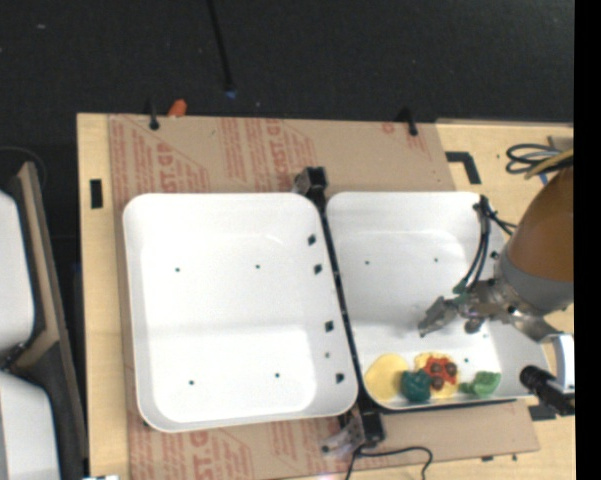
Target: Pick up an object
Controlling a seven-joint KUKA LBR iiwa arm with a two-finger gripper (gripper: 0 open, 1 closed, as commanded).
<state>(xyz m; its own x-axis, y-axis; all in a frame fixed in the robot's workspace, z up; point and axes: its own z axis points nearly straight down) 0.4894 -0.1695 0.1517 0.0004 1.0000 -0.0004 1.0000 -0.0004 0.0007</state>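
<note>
While I hang over the right bin (400,230), my gripper (442,315) looks spread open and empty, though it's blurry. The toy pile (432,375) lies at the near wall, just below my fingertips: yellow piece (384,373), teal piece (415,387), red piece (440,368), green piece (483,381).

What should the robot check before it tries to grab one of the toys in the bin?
1. Toys to grab: ok, a yellow piece, a teal toy, a red toy and a green toy lie along the right bin's near edge.
2. Gripper over that bin: ok.
3. Gripper right above a toy: not ok, it sits farther back.
4. Toys spaced apart: not ok, they crowd together.
5. Fingers' state: cannot tell.
</note>
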